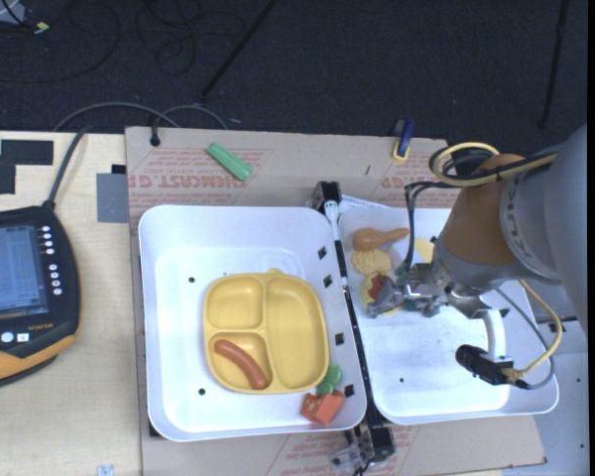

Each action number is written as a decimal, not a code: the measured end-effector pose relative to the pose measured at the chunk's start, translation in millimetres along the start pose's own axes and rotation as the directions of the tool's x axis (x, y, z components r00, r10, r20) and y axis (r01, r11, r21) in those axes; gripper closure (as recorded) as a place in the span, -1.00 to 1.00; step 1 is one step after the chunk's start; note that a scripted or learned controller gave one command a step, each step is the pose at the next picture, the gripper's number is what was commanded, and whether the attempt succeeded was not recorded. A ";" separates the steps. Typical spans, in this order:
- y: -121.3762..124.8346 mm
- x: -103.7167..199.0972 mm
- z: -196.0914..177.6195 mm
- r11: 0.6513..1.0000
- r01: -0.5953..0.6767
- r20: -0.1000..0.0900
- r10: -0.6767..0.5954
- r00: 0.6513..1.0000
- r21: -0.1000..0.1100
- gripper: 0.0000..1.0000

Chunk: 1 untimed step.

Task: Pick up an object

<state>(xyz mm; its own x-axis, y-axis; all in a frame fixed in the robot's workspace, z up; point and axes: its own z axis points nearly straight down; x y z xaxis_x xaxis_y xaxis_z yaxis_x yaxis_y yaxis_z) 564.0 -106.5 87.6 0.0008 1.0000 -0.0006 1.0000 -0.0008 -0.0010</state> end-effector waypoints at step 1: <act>65.6 -4.8 0.3 1.000 0.003 -0.002 -0.003 1.000 0.008 -1.00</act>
